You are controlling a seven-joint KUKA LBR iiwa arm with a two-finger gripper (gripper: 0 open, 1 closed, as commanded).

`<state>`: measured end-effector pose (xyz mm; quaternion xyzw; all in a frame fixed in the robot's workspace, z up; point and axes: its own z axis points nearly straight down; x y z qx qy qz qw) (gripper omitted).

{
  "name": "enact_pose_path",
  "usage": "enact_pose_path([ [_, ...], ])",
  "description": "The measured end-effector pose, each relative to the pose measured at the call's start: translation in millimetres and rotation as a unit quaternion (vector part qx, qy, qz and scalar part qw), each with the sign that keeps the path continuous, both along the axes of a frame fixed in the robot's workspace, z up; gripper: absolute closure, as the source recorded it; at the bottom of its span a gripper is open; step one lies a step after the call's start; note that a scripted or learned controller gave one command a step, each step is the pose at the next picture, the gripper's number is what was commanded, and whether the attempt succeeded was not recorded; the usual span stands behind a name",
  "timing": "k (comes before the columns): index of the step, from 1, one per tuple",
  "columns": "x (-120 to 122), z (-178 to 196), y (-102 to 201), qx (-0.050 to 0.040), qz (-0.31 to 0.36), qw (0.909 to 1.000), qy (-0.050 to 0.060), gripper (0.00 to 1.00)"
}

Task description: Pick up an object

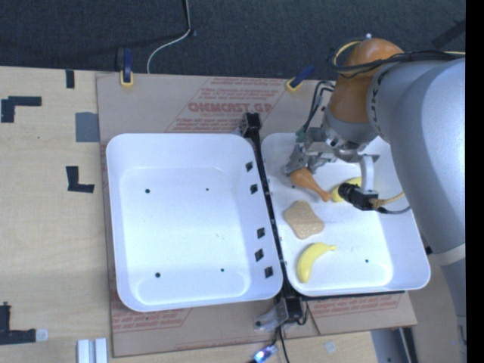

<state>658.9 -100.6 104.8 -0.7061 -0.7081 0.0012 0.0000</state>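
Camera view: the gripper (301,165) hangs low over the right bin (378,240), at about 11 o'clock from the bin's centre and close to the wall it shares with the left bin (181,225). It sits right at the thick end of an orange carrot (314,184). From this angle I cannot tell whether it is open or closed, or whether it has the carrot at all.

The carrot lies flat on the bin floor. Its long axis runs from about 10 o'clock to 4 o'clock, with the thick end at 10 o'clock by the gripper and the narrow tip pointing to 4 o'clock. A tan biscuit (303,220) lies near it at 6 o'clock, and a banana (312,259) lies further on the same way. Both are apart from the carrot.

The step in hand looks like the grasp itself. To do it well, the jaws should close across the carrot's width, along the 1-to-7 o'clock line, on the thicker half where there is more to hold. The lift should go straight up, because the carrot's taper could let it slide out toward the tip.
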Motion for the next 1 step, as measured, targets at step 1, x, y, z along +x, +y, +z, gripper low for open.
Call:
enact_pose_path([
  [1, 0.0, 10.0, 0.4, 0.0002, 0.0, 1.0, 0.0, 1.0],
])
